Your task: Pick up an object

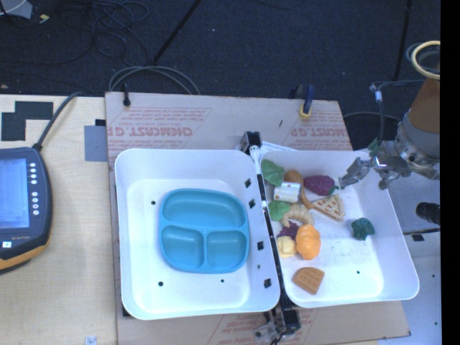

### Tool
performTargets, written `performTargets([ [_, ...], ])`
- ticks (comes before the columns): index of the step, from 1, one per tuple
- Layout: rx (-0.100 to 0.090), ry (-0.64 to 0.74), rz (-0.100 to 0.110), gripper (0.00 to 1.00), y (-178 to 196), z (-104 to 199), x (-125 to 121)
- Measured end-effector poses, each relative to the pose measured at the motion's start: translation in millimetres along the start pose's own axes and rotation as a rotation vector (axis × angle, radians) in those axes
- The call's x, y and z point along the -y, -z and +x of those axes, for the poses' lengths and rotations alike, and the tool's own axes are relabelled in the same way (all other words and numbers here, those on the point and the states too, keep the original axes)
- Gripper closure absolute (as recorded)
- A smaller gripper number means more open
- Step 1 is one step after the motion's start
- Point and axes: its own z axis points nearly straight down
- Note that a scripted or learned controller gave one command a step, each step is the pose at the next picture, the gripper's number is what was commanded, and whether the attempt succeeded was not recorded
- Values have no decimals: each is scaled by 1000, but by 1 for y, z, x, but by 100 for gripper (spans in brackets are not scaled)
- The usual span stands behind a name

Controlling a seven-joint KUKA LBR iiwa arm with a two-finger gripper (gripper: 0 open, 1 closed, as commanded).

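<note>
Several toy foods lie in the right bin (392,279): a green leaf (272,171), a white block (287,191), a purple eggplant (320,185), a triangular pizza slice (328,208), a green broccoli (362,227), an orange pepper (308,241) and a tan cracker (308,279). My gripper (368,176) hovers over the bin's upper right part, just right of the eggplant. It is open, with nothing between its fingers.
The left bin (136,264) holds a blue divided plate (203,230). A raised divider (260,214) runs between the bins. A teach pendant (18,200) lies at the far left of the bench. Cardboard (215,124) sits under both bins.
</note>
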Motion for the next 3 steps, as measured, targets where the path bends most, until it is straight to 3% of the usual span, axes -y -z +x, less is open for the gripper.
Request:
performTargets([
  [1,0,1,0,100,10,-1,0],
  [2,-2,5,3,100,-61,74,-28],
  [3,3,5,-20,100,115,102,-40],
])
